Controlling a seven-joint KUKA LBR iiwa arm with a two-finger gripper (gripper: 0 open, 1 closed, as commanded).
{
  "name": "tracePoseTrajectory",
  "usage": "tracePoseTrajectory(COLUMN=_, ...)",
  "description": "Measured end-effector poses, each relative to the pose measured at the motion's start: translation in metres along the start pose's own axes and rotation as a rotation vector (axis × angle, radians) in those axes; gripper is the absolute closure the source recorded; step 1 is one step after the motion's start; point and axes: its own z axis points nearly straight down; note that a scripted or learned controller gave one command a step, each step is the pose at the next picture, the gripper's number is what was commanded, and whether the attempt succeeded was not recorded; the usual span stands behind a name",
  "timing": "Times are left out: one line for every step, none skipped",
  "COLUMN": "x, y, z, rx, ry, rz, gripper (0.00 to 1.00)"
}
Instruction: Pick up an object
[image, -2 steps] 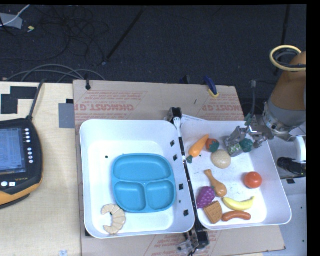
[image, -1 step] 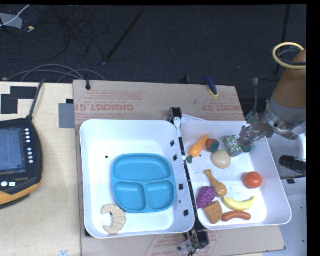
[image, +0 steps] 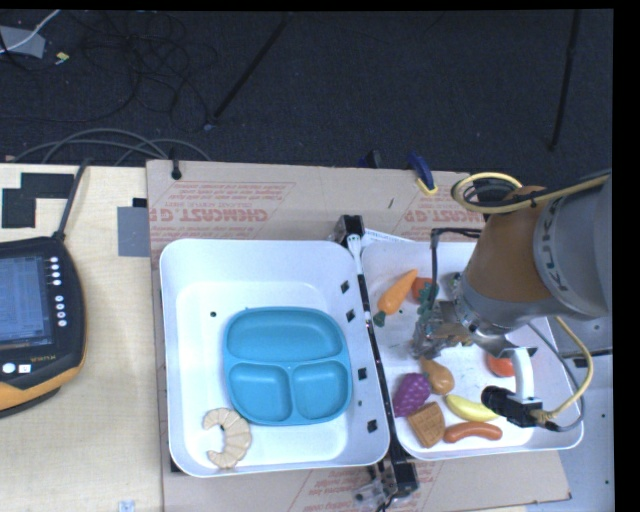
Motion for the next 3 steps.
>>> tracePoseTrajectory(x=0.063, y=-0.03, z=-0.198, rx=-0.029, ry=-0.004, rz=-0.003, gripper=1.0)
tracePoseTrajectory(x=0.135, y=-0.043, z=-0.231, rx=-0.017, ry=-0.004, rz=-0.005, gripper=1.0)
tracePoseTrajectory(x=0.167, y=-0.05, z=-0.283, rx=-0.018, ry=-0.006, rz=0.0, gripper=1.0)
